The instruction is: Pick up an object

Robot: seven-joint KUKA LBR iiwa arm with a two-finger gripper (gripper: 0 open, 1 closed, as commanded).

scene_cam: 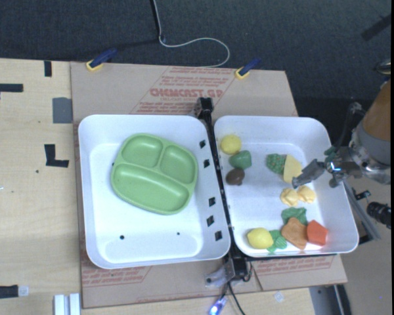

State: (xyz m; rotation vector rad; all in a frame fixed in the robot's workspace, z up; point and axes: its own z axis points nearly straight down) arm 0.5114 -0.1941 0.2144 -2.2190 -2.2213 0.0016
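Camera view: the gripper hangs over the right bin, jaws unreadable, just above small yellow toy food near its right edge; light, smooth, probably slippery, best pinched across its middle.

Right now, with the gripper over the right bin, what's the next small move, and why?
Probably lower it a little further, straight down. The gripper sits over the right bin, between the yellow wedge and the pale yellow piece, and nothing shows between its fingertips. Whether it touches either piece I cannot tell, so a short descent seems safer than a sideways shift.
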